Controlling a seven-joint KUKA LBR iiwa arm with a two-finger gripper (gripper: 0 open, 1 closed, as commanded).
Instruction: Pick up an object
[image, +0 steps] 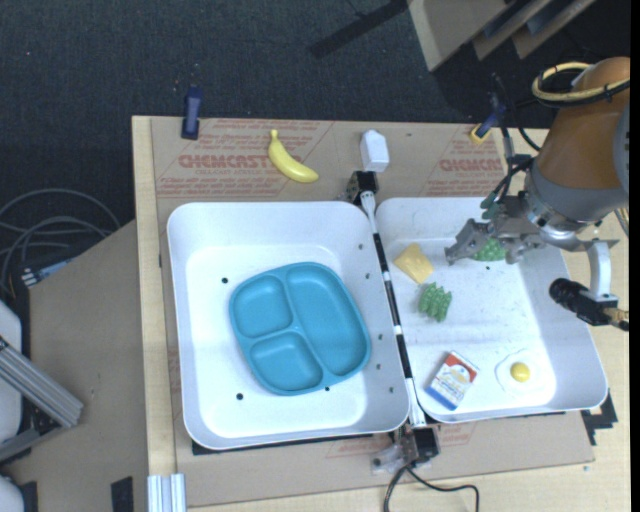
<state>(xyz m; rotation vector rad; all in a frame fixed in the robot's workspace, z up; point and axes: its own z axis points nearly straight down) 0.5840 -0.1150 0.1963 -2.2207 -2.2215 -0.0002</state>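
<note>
In the right bin (570, 385), my gripper (489, 246) hangs over the far part of the floor, its two fingers spread apart. A small green leafy piece (488, 251) lies between the fingers, and they do not close on it. Left of the gripper rests a yellow wedge (413, 264), with a green broccoli-like piece (434, 300) just in front of that. Nearer the front lie a small red, white and blue carton (452, 380) and a white round piece with a yellow centre (518, 372).
The left bin (200, 300) holds a blue divided plate (297, 326). A toy banana (289, 161) and a white block (374, 150) lie on the bench behind the bins. The arm's grey and orange wrist (585, 150) rises over the right bin's far right corner.
</note>
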